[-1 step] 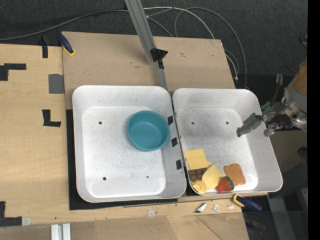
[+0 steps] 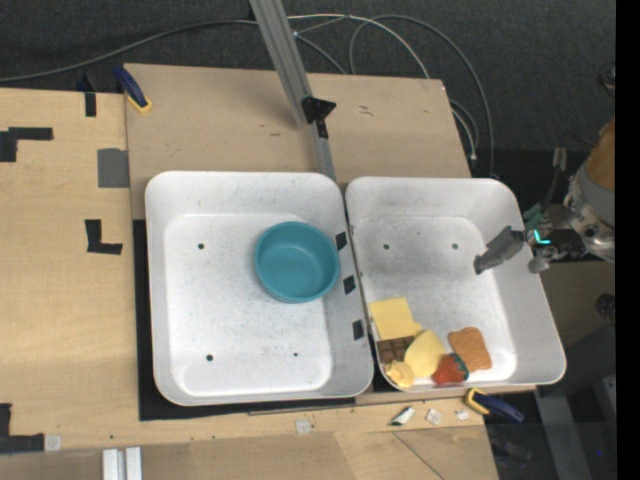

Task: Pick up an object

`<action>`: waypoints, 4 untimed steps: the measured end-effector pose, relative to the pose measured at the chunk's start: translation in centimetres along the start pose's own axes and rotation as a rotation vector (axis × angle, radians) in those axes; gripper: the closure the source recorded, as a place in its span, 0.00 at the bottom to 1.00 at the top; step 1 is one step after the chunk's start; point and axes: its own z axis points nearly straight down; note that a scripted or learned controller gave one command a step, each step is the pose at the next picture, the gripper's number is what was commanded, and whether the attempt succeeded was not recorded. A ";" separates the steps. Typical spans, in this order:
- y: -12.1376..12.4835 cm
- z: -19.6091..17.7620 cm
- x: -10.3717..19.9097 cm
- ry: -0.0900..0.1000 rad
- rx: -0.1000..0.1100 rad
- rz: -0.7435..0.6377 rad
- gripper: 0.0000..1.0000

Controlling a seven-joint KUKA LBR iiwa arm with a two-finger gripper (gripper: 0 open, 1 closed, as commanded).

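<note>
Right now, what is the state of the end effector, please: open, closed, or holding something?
End effector: over the right bin's right side, nothing seen in it; open or closed cannot be told.

Arm (image 2: 600,203) cut off at right edge, tool (image 2: 500,248) fingers indistinct

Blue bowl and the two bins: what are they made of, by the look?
Blue bowl: likely plastic, matte teal, uniform colour with soft sheen. Left bin and right bin: probably moulded white plastic with rounded corners, scuffed and speckled grey; coated metal can't be ruled out.
</note>
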 end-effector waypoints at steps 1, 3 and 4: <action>0.4 4.5 -0.2 0.000 0.005 0.001 0.00; 0.3 15.4 0.5 0.002 0.007 0.001 0.00; 0.5 14.1 0.6 0.002 0.003 0.000 1.00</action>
